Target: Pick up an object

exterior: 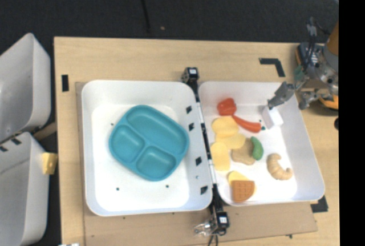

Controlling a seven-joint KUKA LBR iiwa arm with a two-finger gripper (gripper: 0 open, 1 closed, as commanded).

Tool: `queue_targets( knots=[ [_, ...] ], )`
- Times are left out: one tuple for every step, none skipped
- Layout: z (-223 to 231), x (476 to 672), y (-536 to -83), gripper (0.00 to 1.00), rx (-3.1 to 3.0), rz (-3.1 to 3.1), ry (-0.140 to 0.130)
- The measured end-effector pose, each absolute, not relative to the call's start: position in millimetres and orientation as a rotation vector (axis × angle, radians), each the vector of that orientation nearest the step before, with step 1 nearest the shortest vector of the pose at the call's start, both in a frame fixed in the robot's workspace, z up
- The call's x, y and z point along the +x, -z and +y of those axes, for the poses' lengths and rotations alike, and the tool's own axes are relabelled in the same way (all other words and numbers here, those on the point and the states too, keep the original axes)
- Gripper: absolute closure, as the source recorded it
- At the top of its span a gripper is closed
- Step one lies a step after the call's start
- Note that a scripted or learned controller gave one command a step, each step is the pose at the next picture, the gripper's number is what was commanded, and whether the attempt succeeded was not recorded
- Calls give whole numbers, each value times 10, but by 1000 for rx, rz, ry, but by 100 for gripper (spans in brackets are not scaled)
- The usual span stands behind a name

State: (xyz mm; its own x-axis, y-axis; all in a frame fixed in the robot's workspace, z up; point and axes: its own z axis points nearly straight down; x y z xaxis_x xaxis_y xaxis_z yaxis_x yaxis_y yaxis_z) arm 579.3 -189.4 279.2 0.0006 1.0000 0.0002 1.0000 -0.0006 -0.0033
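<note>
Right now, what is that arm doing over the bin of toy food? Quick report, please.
Gripper low over right bin, upper right corner, nothing visibly held. Nearest item: red-orange pepper, just beside it. Blue tray in left bin, untouched.

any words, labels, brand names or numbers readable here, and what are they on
None can be read.
Blue divided plate in the left bin: plain, no text.
Toy food in the right bin, such as the waffle piece and croissant: no labels.
Black corner marks on the bench: shapes, not letters.
Pincer and its arm: any marking is too small and blurred to read.
</note>
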Motion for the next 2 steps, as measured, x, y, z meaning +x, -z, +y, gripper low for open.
queue_targets(
  knots=[
    [-962, 5345, -1636, 0, -2201, -2216, -13],
    [-1430, 4875, -1077, 0, -2222, -2208, -13]
  ],
)
